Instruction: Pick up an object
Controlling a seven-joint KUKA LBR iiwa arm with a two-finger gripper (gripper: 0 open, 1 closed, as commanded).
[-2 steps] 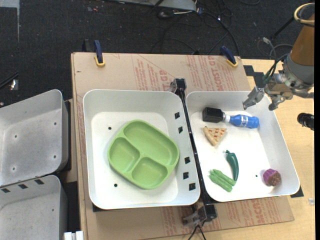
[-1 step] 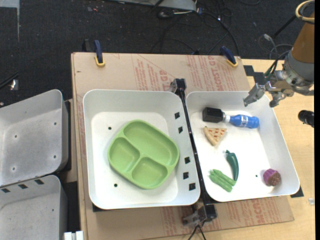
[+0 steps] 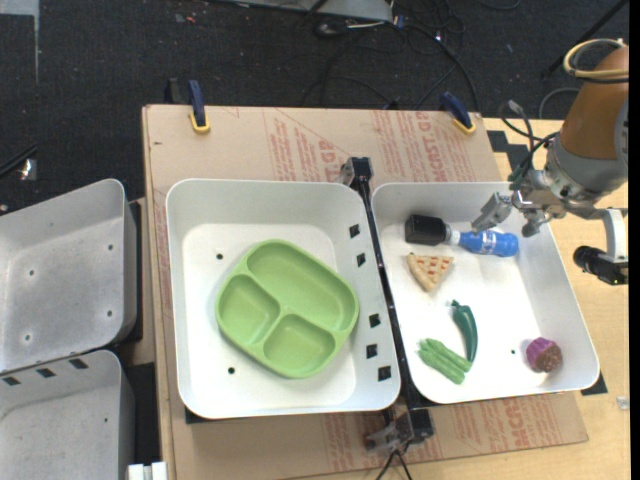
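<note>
My gripper [image 3: 514,215] hangs over the back of the right bin [image 3: 575,298], open, with one finger [image 3: 492,211] to the left and the other to the right. Nothing sits between them. Just below it in the view lies a blue bottle [image 3: 492,242] with a white cap, on its side. A black block [image 3: 425,230] rests left of the bottle. A pizza slice toy [image 3: 430,270], a dark green pepper [image 3: 465,329], a light green bean pod [image 3: 443,360] and a purple ball-like toy [image 3: 543,354] lie nearer the front.
The left bin [image 3: 190,268] holds a green divided plate [image 3: 288,308]. A ridge with black clips [image 3: 378,288] separates the bins. White trays [image 3: 60,268] lie off the bench at left. Blue-yellow clamps [image 3: 198,108] hold the board's back edge.
</note>
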